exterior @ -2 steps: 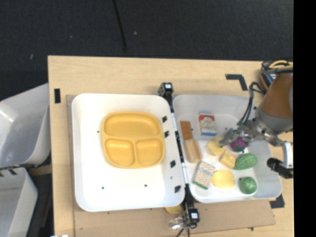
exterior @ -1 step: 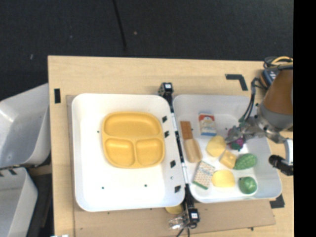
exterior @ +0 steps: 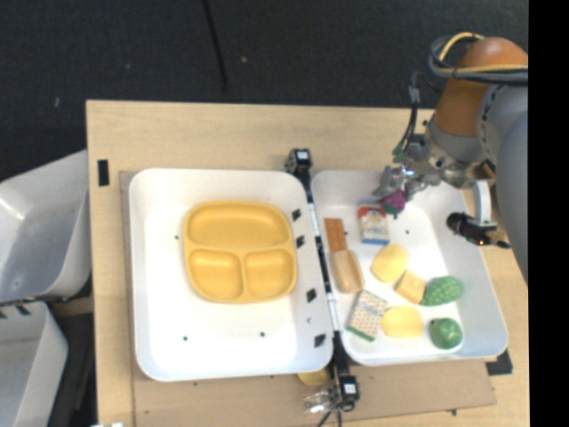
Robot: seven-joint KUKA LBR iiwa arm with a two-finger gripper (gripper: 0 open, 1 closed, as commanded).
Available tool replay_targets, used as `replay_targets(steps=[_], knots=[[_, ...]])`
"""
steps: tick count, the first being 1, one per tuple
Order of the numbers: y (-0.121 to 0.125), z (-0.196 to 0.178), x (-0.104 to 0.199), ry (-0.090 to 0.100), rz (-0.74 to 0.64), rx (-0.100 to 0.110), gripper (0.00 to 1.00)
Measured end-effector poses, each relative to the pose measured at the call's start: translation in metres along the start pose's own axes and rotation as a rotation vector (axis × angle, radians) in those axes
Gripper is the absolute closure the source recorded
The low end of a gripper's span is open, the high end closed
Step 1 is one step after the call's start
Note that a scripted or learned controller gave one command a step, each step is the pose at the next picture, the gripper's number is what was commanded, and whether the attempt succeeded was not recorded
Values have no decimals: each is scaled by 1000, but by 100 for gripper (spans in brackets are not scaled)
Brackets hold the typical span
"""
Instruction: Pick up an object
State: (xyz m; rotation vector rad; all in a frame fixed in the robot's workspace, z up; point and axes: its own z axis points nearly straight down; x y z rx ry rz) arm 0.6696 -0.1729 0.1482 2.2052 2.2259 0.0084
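My gripper (exterior: 392, 188) is low over the far part of the right bin (exterior: 471, 265), reaching in from the right. A small purple object (exterior: 394, 202) sits right at its tip; whether it is gripped I cannot make out. Just in front of it stands a small white, blue and red carton (exterior: 374, 225). Further forward lie a brown bar (exterior: 335, 236), a tan roll (exterior: 346, 271), three yellow pieces (exterior: 389, 262) (exterior: 410, 286) (exterior: 402, 322), a patterned box (exterior: 366, 314) and two green pieces (exterior: 443, 290) (exterior: 445, 332).
The left bin (exterior: 160, 327) holds a yellow divided plate (exterior: 240, 249). A black divider rail (exterior: 318, 265) runs between the bins. The arm's grey and orange body (exterior: 471, 96) looms over the bench's far right corner.
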Motion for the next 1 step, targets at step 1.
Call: replay_targets(steps=[1], knots=[[17, -78, 79, 3, 0, 0, 100]])
